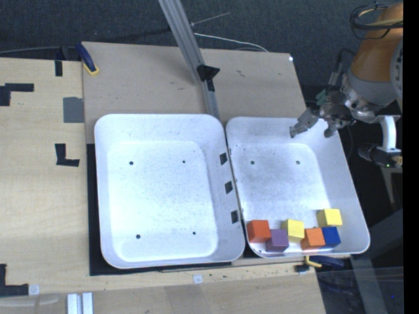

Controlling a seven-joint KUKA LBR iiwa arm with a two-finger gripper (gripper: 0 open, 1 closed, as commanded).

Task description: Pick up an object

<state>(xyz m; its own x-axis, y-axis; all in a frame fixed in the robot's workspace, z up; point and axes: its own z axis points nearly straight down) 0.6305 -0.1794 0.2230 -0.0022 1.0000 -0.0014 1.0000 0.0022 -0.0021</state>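
Several small blocks lie along the near edge of the right bin point(340, 169): an orange block point(258, 230), a purple block point(279, 239), a yellow block point(295, 229), a second orange block point(313, 237), a blue block point(330, 236) and another yellow block point(329, 216). My gripper point(314, 127) hangs over the bin's far right corner, well away from the blocks. Its two fingers stand apart, and nothing is between them.
The left bin point(105, 175) sits beside the right one on the bench. A slanted metal pole point(186, 41) runs down to the gap between the bins at the back. The arm's orange band point(376, 57) is at the right edge.
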